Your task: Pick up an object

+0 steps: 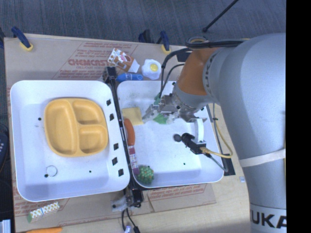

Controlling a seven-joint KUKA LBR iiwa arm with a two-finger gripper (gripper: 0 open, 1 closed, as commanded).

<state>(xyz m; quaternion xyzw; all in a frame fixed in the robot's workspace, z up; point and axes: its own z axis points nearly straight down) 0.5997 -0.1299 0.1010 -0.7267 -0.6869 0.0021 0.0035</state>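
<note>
**Green piece at the gripper's tip**

A small green object (161,119) lies in the right bin (194,176), touching the gripper (159,109) — whether it is gripped or the gripper is spread cannot be told. Just left sits a yellow block (131,115); below that, an orange carrot-like piece (129,131) and a green ball (145,173). The left bin (29,178) bears a yellow tray (76,126).

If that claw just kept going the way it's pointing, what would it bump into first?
Most likely the green object just under the claw, in the right bin. It points down and slightly left; depth is hard to judge from above.
</note>
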